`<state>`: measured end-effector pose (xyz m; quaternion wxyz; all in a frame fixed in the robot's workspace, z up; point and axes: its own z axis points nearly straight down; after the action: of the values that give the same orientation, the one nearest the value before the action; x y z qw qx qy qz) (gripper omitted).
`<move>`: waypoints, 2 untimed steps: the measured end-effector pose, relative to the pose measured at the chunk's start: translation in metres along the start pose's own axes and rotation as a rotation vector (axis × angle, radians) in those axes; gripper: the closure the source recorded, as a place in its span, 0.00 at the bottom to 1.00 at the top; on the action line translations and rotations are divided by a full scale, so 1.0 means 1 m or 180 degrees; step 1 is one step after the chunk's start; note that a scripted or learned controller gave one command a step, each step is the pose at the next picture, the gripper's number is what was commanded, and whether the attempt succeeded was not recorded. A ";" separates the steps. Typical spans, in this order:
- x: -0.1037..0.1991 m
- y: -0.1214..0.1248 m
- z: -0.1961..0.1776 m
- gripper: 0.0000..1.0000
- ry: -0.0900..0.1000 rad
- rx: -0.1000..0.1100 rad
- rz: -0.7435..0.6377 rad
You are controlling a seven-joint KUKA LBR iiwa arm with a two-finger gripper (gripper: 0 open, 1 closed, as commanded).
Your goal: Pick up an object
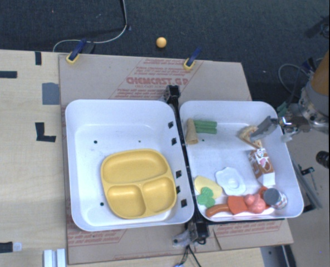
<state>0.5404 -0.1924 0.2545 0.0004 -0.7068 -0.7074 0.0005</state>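
The right bin (237, 108) holds several toy food items. A green piece (205, 127) lies beside a tan wedge (191, 131) near the divider. A white fried egg (230, 179), a yellow and green piece (206, 191), an orange carrot (223, 208), a red piece (255, 203) and a grey round piece (272, 196) crowd the front. A brown and white packet (261, 164) lies along the right wall. My gripper (263, 128) reaches in over the right rim, its tip low by a small tan piece (246, 132). Whether it touches that piece I cannot tell.
The left bin (81, 115) holds a yellow divided plate (138, 182). Both bins rest on a cardboard sheet (153, 79) clamped at its back edge. A small orange ball (161, 41) lies on the dark floor behind. Cables run at the right by the arm (315, 102).
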 end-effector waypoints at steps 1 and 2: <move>-0.014 0.040 0.125 0.00 0.0005 0.0026 -0.0004; -0.033 -0.009 0.134 0.00 -0.0020 -0.0055 0.0001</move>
<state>0.5314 -0.2252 0.1201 -0.0080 -0.7069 -0.7073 -0.0033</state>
